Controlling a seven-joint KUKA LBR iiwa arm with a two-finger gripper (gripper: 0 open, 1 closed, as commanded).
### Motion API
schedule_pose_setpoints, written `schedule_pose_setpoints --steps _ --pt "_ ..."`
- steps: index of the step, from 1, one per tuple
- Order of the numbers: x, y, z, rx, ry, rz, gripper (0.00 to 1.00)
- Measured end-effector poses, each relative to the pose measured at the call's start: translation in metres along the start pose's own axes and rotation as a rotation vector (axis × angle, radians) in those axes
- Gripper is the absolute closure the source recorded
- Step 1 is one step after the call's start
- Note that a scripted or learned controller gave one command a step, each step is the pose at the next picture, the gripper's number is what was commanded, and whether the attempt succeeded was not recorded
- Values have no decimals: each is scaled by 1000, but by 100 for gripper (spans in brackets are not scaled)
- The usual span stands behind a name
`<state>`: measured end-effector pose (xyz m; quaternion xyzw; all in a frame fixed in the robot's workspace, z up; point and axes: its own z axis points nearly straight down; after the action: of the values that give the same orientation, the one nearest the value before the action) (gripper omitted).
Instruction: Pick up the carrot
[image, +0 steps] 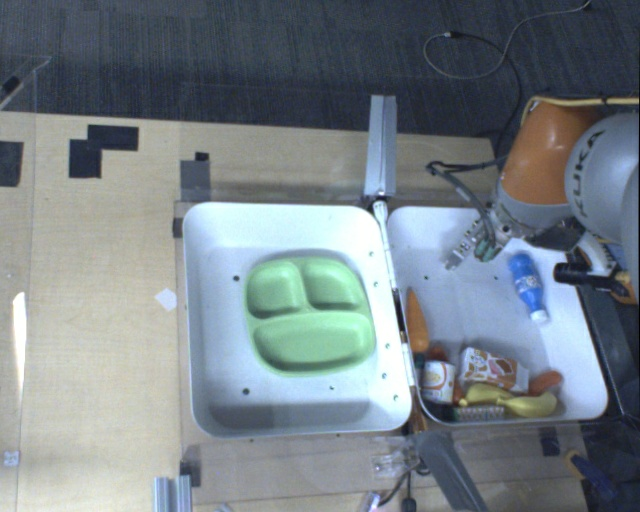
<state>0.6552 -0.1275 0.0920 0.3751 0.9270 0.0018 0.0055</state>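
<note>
The carrot is a slim orange piece lying along the left wall of the right bin, pointing away from the camera. My gripper hangs over the back part of that bin, up and to the right of the carrot and well apart from it. Its metal fingers point down-left with a gap between them and nothing in it.
A green divided plate lies in the left bin. The right bin also holds a blue bottle, a small can, a printed packet, a banana and a reddish sausage along its front.
</note>
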Motion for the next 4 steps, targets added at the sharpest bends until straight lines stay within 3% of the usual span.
schedule_pose_setpoints --steps 1,2,3,4 --pt "-1 3 -13 -7 -8 -3 100" --pt "40 -10 1 -3 -4 -334 100" --pt "38 -7 -12 -9 -12 -333 100" --pt "28 15 -18 -1 1 -347 100"
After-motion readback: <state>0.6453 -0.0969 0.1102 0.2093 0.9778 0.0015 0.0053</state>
